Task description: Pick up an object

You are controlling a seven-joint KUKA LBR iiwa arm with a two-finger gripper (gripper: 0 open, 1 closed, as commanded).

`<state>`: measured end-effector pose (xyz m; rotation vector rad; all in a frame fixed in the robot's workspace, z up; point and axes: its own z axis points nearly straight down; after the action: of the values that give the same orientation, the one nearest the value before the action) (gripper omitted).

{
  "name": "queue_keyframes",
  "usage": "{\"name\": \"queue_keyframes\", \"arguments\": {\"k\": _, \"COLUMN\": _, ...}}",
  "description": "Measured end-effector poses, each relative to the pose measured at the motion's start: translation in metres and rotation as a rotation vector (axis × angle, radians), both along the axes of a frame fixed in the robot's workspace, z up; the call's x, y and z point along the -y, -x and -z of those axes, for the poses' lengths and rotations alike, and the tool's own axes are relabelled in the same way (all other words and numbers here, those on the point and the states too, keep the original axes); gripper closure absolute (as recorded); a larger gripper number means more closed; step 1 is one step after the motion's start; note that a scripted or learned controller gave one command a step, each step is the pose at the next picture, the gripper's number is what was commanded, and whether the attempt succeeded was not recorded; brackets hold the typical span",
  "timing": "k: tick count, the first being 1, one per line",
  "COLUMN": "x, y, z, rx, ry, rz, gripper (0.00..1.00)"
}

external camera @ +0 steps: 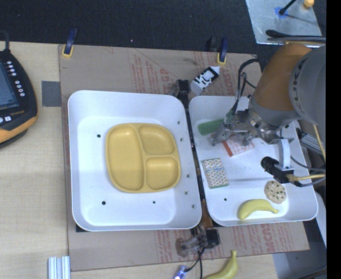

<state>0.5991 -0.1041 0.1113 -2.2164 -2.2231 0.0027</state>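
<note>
My gripper (227, 133) hangs low over the far half of the right bin (309, 214), on the grey arm that reaches in from the right. It sits between a green object (207, 127) on its left and a red-and-white packet (240, 149) just below it. Nothing can be seen held in it. Nearer the front of this bin lie a patterned square pad (215, 172), a round speckled cookie (275, 191) and a yellow banana (256, 209).
The left bin (83, 214) holds a yellow divided plate (142, 156). A black-and-white object (205, 79) lies behind the bins and a second banana (225, 267) in front of them. A teach pendant (4, 97) rests at the far left.
</note>
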Motion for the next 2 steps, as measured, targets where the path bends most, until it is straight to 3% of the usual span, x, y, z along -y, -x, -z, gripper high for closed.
{"name": "queue_keyframes", "arguments": {"k": 1, "x": 0.073, "y": -0.06, "z": 0.01, "rx": 0.008, "ry": 0.001, "rz": 0.001, "gripper": 0.0}}
{"name": "queue_keyframes", "arguments": {"k": 2, "x": 0.034, "y": 0.015, "z": -0.009, "rx": -0.002, "ry": 0.001, "rz": -0.002, "gripper": 0.0}}
